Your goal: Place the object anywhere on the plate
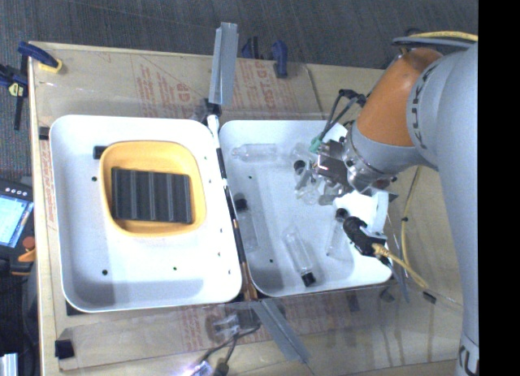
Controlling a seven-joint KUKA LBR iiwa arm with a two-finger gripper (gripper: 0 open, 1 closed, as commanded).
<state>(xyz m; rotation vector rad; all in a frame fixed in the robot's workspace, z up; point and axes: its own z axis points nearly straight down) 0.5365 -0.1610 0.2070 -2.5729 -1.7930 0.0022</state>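
A yellow plate [151,185] with a dark ribbed centre lies in the left bin [77,269]. In the right bin [272,204] lie clear plastic objects: one near the back wall [258,153] and a tube with a black cap near the front [297,256]. My gripper [311,175] hangs low over the right bin's back right area, right at another clear piece [309,191]. I cannot make out whether anything is held.
A small black item [240,204] sits by the right bin's left wall. The grey arm with its orange band [390,110] covers the right bin's right side, and cables trail there. Clamps and metal bars stand along the bench's back edge.
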